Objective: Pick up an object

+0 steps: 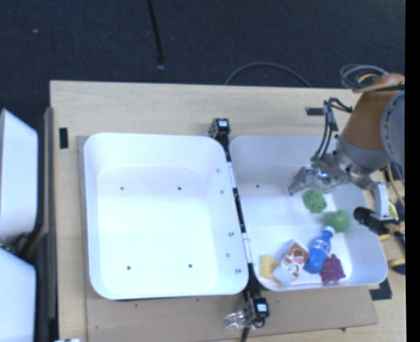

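Observation:
My gripper (314, 183) hangs over the upper middle of the right bin (267, 164), reaching in from the right on the grey and orange arm (370, 123). Its fingers are spread open with nothing between them. Just below them lies a small green object (314, 201), close to the fingertips but not held. A second green object (337, 221) lies lower right of it. Along the bin's front edge sit a blue bottle with a white cap (318, 251), a purple grape bunch (332, 269), a white and red carton (292, 260) and a yellow piece (268, 266).
The left bin (160, 212) lies beside the right one, joined by a black-clamped divider (232, 191). Cables and black and yellow hardware (381, 219) crowd the right bin's right rim. White boxes (10, 184) stand at the far left of the bench.

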